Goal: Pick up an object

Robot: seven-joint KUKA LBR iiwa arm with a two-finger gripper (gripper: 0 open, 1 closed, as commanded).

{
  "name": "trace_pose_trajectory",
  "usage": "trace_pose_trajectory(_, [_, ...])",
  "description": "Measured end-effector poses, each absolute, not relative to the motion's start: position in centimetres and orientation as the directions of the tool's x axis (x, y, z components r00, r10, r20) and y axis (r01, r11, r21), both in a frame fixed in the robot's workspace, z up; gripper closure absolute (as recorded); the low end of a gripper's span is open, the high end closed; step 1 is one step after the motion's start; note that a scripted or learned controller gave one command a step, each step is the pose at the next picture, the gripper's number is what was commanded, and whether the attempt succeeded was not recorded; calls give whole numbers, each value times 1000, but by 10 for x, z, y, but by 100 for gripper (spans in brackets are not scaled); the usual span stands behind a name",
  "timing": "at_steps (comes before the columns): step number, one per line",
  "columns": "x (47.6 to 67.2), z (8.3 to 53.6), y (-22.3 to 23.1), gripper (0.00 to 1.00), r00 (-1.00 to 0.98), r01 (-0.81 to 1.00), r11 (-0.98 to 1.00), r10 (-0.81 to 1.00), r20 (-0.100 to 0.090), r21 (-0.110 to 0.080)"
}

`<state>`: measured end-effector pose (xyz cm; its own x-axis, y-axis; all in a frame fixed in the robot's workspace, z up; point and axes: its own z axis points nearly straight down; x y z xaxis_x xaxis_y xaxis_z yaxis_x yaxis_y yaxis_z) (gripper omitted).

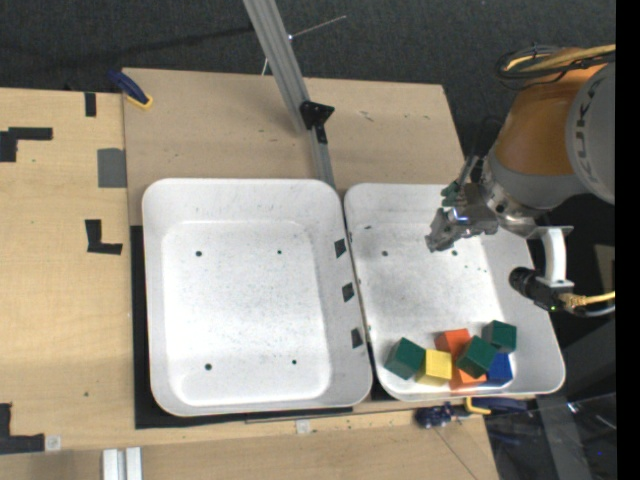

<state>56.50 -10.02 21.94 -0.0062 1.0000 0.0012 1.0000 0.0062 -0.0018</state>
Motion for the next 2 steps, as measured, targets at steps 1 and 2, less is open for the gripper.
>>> trace_pose_trajectory(1, [573,211,-47,100,-7,1000,7,1000,2,-3])
trace_pose_trajectory(2, [584,212,-1,100,-6,1000,6,1000,2,-2])
